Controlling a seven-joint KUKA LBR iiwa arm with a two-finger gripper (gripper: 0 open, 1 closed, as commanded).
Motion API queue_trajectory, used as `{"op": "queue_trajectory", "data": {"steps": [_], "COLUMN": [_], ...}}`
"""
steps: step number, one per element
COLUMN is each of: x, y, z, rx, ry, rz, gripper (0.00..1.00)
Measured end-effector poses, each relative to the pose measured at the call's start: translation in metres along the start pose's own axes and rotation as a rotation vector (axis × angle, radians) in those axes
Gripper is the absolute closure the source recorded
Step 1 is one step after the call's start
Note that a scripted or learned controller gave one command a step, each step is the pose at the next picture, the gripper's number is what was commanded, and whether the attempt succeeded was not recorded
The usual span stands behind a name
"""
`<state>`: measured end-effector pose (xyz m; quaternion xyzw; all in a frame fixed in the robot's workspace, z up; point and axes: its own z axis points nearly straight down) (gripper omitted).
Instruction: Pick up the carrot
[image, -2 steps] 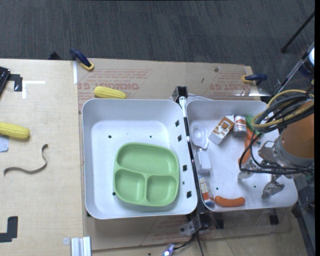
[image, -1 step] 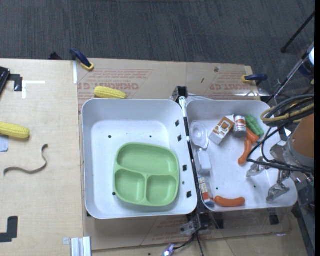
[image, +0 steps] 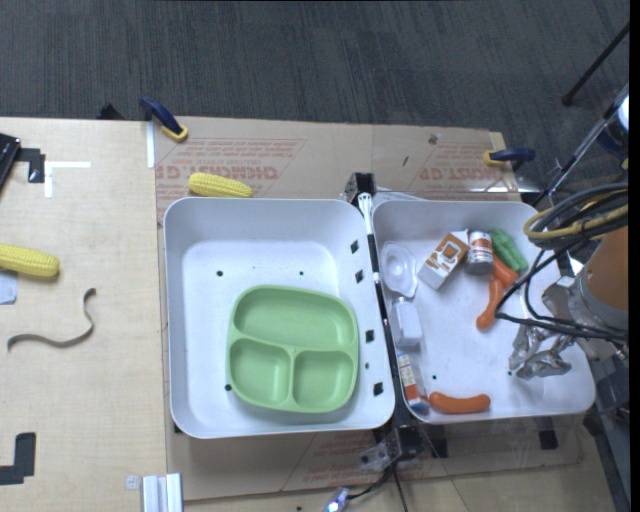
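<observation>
2 white bins side by side on the surface. Left bin (image: 190, 300) holds a green 3-compartment plate (image: 294, 348), set toward its near edge.

Right bin (image: 560, 400): carrot (image: 494, 298) lies in the far-right part, orange, slanting from far-right down to near-left, its leafy green top (image: 509, 250) toward the bin's far-right corner. Just beside it on the left, a small can (image: 480, 251) and a small carton (image: 444, 260). A clear plastic cup (image: 398, 268) sits against the bin's left wall. A sausage (image: 460, 403) rests at the near edge.

Tool (image: 538, 356) hangs low over the right bin near its right wall, close to the carrot's lower tip but apart from it, nothing between its fingers. Open or shut: cannot tell, metal parts blur together.

On the surface outside the bins: 1 corn cob (image: 220, 185) just beyond the left bin's far edge, another corn cob (image: 28, 261) at the left edge.
</observation>
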<state>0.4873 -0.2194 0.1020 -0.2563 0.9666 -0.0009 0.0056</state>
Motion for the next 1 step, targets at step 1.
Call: {"op": "queue_trajectory", "data": {"steps": [1], "x": [-0.0159], "y": [-0.0102], "z": [-0.0138], "rx": [-0.002], "ry": [0.004], "rz": [-0.129], "gripper": [1.00]}}
